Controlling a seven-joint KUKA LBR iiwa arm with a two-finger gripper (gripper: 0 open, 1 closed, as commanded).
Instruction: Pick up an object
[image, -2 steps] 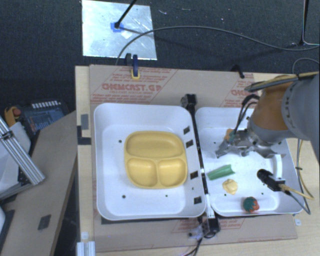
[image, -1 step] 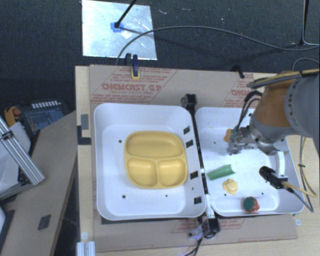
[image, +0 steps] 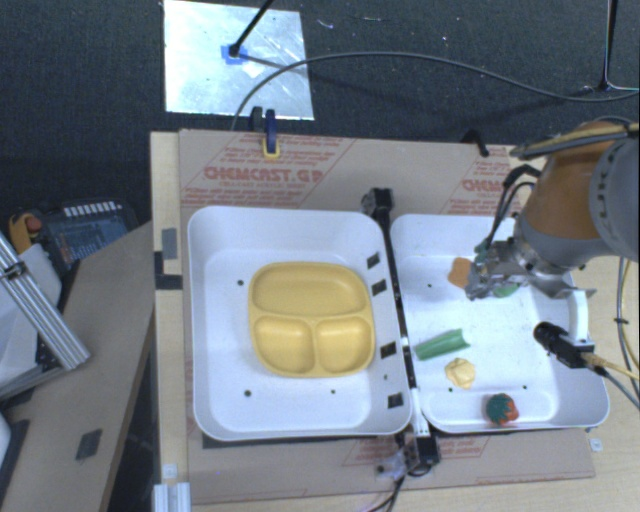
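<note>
The orange object sits in the right bin, right up against the pincer, just to its left and a touch above the tips, so close that the two seem to touch, though whether the object is actually between the fingers is not clear from up here. Open or closed? Cannot tell: the pincer's tip is a dark, cluttered shape and its stance is lost in it. A sliver of green peeks out just to the pincer's right, tucked under the wrist, too hidden to name. Below the pincer and a little left lies a green stick-shaped piece, slanted, well apart from the tips. Further below, a pale yellow lump rests just under that green piece, and lower still, slightly to the right, a small round item in red and green sits near the bin's front wall. The arm comes in from the right, its orange band above the wrist, leaning over the back half of the bin. Far off to the pincer's left, across the divider, the left bin holds a yellow compartment tray, three sections, lying flat in the middle.
</note>
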